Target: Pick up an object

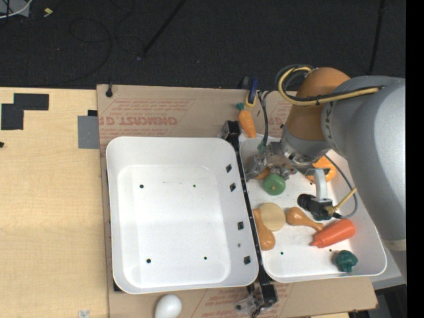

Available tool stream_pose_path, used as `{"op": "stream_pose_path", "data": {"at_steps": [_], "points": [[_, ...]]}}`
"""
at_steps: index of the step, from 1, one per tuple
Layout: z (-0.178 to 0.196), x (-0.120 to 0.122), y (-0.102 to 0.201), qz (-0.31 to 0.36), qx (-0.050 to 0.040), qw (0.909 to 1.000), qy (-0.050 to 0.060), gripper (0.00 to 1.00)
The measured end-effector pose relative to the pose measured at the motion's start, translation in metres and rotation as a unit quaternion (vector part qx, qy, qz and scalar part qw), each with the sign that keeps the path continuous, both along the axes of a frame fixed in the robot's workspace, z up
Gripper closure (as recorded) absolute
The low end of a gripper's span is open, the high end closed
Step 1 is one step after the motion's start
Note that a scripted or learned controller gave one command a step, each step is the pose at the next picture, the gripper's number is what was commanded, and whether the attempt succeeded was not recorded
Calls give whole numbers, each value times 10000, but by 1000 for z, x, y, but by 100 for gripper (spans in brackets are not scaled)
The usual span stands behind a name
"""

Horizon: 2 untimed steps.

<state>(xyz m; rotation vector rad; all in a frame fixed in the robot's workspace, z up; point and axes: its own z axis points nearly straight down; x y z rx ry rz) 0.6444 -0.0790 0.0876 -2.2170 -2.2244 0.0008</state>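
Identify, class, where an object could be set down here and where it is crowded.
Bare room: the left bin, open white floor between all four walls. Crowded: the right bin, where the gripper hangs above the green round piece, carrot and cream piece.

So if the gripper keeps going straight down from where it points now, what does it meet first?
Most likely the green round object, directly beneath the gripper in the right bin. Depth is unclear, so contact may be slightly off-centre.

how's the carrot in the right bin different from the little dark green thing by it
The carrot is orange-red, long and tapered, lying at a slant. The dark green piece is knobbly, roundish and much smaller. The carrot lies further from the bin's near right corner than the green piece. Both rest loose on the floor of the right bin.
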Motion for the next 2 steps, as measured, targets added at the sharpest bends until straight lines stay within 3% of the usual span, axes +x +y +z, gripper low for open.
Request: {"op": "stream_pose_path", "data": {"at_steps": [1,2], "points": [[267,-27,9,-6,-12,10000,-87,0],[266,-28,11,18,-9,10000,12,100]]}}
